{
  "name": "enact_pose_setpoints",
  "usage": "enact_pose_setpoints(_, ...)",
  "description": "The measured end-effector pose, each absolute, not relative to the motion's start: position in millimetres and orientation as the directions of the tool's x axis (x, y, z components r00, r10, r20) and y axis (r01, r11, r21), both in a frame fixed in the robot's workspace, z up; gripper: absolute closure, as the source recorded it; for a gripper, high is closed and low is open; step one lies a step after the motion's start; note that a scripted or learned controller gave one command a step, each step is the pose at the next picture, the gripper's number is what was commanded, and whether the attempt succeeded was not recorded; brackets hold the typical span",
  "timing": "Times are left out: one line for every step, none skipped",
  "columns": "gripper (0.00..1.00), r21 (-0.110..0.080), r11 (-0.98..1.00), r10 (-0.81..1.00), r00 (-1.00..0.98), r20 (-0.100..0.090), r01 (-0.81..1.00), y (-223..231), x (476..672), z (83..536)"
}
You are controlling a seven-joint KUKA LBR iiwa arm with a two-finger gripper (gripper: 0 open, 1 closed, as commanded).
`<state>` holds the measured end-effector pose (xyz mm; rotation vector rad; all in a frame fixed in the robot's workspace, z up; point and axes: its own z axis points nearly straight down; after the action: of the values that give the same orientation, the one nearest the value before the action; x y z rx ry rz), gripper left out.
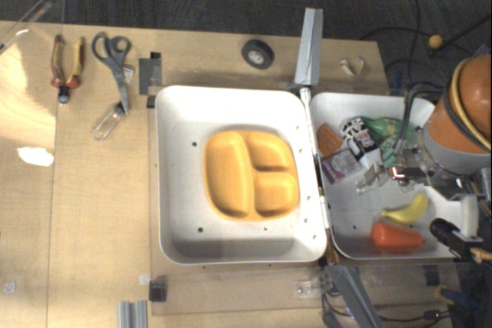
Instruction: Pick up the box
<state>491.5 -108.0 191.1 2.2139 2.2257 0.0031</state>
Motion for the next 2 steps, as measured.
enact_pose_setpoints(0.00,0.010,-0.152,0.988,0.152,0.002,0.988,-99,555.0,106)
enact_pose_setpoints(0.00,0.018,-0.028,1.000,0.028,-0.003,0.999,-87,586.9,94)
